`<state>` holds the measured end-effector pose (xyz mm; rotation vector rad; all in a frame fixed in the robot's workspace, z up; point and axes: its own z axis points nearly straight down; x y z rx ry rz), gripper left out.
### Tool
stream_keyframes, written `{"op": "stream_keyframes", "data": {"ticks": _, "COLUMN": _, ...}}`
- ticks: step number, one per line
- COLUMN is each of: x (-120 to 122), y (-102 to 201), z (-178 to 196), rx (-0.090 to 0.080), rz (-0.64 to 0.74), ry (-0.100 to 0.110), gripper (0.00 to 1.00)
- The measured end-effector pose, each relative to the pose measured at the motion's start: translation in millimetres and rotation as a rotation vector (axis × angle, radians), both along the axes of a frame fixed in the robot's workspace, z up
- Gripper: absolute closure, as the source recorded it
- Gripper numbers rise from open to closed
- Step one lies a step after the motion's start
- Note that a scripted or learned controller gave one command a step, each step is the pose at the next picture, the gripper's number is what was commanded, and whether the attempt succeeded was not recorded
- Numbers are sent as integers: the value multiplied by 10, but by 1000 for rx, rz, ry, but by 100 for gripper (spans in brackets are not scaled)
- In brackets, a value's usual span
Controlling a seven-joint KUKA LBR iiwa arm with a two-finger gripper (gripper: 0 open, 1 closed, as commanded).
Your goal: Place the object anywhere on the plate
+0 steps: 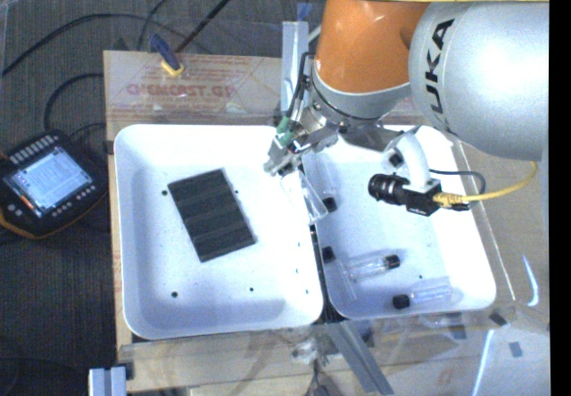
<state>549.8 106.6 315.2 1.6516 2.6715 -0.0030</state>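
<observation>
Currently the gripper (284,152) hangs over the seam between the two bins, at the 12 o'clock end of that seam. Whether it is spread or closed cannot be determined: the tip is small, blurred and partly covered by the wrist housing.

A clear vial (314,191) with a black cap lies just beside the gripper, at 5 o'clock from it, along the left wall of the right bin (477,283). Contact between the vial and the gripper cannot be confirmed, because the transparent body blends into the white floor.

Two further clear vials lie in the right bin, one (373,264) at 5 o'clock from the gripper and one (426,295) further out on the same bearing. Their outlines are faint; the black caps are the readable parts.

The dark ribbed plate (211,214) lies flat in the left bin (143,296), at 8 o'clock from the gripper and well apart from every vial.

The arm (446,46) covers the 12 o'clock edge of the right bin.
</observation>
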Motion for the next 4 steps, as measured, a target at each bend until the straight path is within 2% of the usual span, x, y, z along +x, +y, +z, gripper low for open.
{"op": "stream_keyframes", "data": {"ticks": 1, "x": -670, "y": 347, "z": -514, "rx": 1, "rz": 66, "ry": 4, "gripper": 100}}
{"op": "stream_keyframes", "data": {"ticks": 2, "x": -238, "y": 685, "z": 741, "rx": 0, "rz": -93, "ry": -1, "gripper": 100}}
{"op": "stream_keyframes", "data": {"ticks": 3, "x": 18, "y": 1147, "z": 1186, "rx": 0, "rz": -41, "ry": -1, "gripper": 100}}
{"op": "stream_keyframes", "data": {"ticks": 4, "x": 150, "y": 1153, "z": 1183, "rx": 0, "rz": 69, "ry": -1, "gripper": 100}}
